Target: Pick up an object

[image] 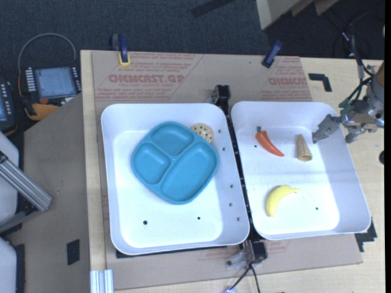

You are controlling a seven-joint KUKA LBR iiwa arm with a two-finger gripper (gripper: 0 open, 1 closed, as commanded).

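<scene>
The right bin (342,218) holds three small objects: an orange carrot with a green top (269,143), a tan cone (303,147) and a yellow banana (279,199). My gripper (338,132) hovers over the right bin's upper right part, just right of the cone. Its fingers (324,129) are spread open with nothing between them. In the left bin (122,224) lies a blue divided plate (176,162), with a round cookie (202,131) tucked at its upper right edge.
The bins sit side by side on a cardboard-covered bench (183,78), joined by a black clamp (221,94) at the top. Two clips (124,49) hold the cardboard at the back. A pendant with a screen (54,81) lies off the bench at left.
</scene>
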